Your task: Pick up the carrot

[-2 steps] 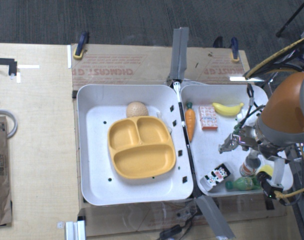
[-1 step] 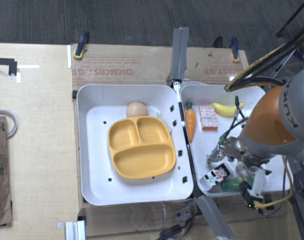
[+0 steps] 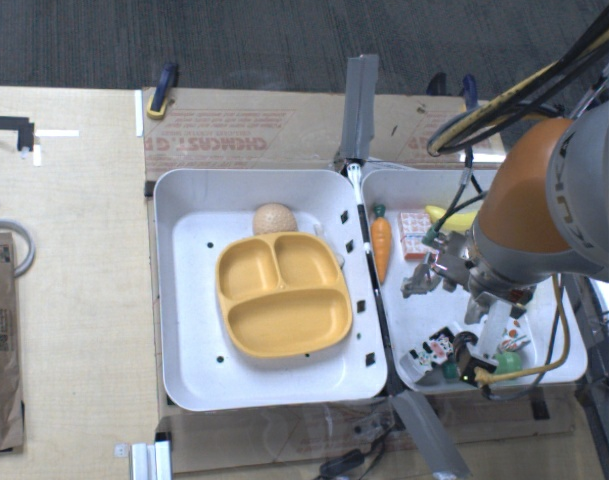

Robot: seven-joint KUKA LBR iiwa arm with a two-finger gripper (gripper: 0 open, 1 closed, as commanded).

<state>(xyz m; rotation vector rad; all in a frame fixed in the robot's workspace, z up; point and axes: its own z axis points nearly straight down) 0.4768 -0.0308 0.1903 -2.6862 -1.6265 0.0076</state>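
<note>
Lying beside divider: carrot (image 3: 381, 246)

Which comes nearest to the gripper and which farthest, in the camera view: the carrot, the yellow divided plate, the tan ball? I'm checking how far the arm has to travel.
Measured from the gripper over the right bin:
1. Carrot, along the right bin's left wall, to the gripper's left in the view.
2. Yellow divided plate, middle of the left bin.
3. Tan ball, behind the plate at the left bin's back.

carrot (image 3: 381, 247) against right bin's left wall (image 3: 369, 268) (tight side), open floor rightward
</note>
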